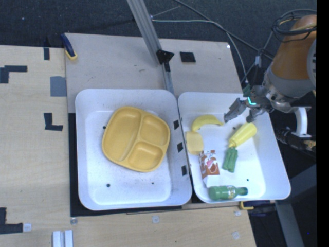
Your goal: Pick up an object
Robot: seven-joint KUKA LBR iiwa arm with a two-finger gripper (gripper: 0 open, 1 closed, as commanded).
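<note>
Your candidates sit in the right bin (267,158): banana (206,121) at 10 o'clock, yellow bottle (242,135) at 2. Green bottle (227,192) lies flat at 6, red-and-white packet (209,164) near centre.

Grey-bodied arm (292,71), bulky and rounded, with a broad orange band above the wrist. Dark cables looping over its upper part, near the bench's far right corner. Small teal light glowing at the wrist. Dark grey claw (241,113) with two slim fingers. White curved fitting alongside, lower right.
</note>
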